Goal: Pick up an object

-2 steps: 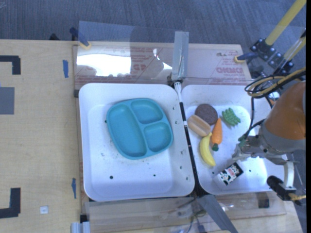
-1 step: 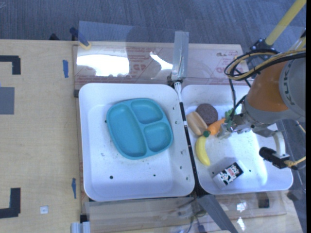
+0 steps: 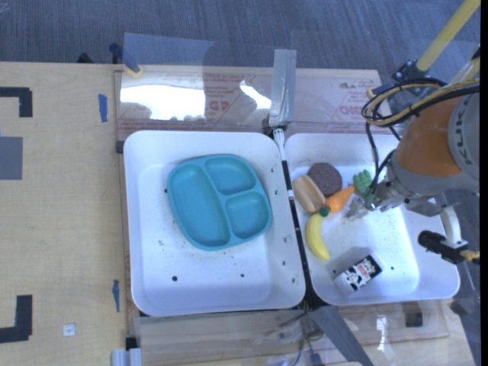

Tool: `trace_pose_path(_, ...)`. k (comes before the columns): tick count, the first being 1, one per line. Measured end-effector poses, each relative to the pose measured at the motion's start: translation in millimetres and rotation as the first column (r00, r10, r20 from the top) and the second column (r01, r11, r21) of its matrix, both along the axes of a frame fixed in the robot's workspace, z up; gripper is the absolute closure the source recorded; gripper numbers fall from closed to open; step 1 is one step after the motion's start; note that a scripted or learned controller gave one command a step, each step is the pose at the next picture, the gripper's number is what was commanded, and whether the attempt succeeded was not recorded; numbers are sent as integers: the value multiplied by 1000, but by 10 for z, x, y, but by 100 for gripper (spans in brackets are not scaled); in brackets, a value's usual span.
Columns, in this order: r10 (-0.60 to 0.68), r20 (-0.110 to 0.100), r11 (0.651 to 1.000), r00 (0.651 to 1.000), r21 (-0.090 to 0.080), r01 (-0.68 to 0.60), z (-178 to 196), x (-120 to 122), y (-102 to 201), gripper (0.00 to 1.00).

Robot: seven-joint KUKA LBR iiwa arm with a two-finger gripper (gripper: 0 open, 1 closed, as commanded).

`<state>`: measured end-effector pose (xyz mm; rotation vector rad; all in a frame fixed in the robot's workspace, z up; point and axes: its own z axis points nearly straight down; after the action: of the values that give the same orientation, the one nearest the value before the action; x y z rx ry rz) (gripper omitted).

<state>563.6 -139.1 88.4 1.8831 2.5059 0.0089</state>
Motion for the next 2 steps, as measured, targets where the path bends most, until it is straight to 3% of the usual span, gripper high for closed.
trace_pose_path(1, 28, -6, 1000, 1000, 1, -28, 336, -200, 292, 100)
trace_pose_path(2, 166, -2, 986, 986, -3, -166, -1, 566, 391, 100)
